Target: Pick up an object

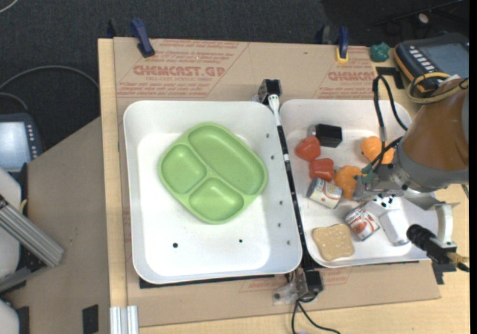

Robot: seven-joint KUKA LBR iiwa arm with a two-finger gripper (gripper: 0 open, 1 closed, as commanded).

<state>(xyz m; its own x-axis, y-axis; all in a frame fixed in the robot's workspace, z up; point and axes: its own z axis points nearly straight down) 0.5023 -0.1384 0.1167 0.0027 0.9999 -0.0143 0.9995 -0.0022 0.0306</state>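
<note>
In the right-hand bin (pixel 298 112), seen from the camera above, the arm (pixel 440 142) reaches in from the right, its orange band over the bin's far right side. The jaws (pixel 370 189) sit low among the clutter there, and whether they stand apart or together cannot be told; the wrist hides them. Nothing can be seen between them.

Now the count in that bin. Two orange fruits: one orange ball (pixel 348 178) just left of the jaws, close enough that it may be touching them, and a second orange ball (pixel 372 147) up behind, partly covered by the arm. Two red pieces: a red round piece (pixel 308 149) and a red block (pixel 322 168) just below it, the two nearly touching. One black box (pixel 328 133) sits near the back of the bin. Two small cans lie on their sides: a white can (pixel 324 192) beside the lower orange ball, and a red-and-white can (pixel 363 224) just below the jaws. One slice of bread (pixel 332 242) lies flat at the front edge. One white die (pixel 385 202) with black spots sits just right of the jaws.

Over in the left bin (pixel 141 176) there is one thing: a green divided plate (pixel 213 172) with three compartments, lying flat near the middle, well apart from the arm. Both bins sit side by side on the brown surface (pixel 186 68).
</note>
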